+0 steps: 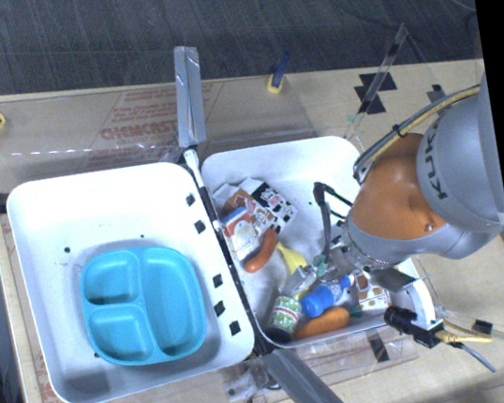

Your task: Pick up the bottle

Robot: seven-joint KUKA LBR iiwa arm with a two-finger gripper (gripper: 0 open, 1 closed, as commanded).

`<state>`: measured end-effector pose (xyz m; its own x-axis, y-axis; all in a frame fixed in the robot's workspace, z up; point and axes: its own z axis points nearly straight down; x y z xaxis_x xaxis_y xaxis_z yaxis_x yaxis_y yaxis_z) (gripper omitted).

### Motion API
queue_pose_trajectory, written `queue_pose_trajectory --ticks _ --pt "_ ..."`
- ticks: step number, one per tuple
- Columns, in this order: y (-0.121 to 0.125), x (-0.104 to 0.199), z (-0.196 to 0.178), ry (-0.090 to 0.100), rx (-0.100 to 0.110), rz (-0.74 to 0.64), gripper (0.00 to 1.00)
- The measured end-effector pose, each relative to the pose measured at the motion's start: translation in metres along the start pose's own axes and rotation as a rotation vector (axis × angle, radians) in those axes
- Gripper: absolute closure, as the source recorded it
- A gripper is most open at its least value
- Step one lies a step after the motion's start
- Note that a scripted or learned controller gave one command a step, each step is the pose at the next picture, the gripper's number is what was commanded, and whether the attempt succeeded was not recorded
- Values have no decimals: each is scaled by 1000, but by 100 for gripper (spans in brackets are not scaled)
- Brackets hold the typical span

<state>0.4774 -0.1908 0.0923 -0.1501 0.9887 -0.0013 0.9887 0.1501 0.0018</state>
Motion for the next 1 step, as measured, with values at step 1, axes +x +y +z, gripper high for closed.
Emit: queue_pose_trajectory --ticks 1 --pt "1 0 -9 -2 0 -7 100"
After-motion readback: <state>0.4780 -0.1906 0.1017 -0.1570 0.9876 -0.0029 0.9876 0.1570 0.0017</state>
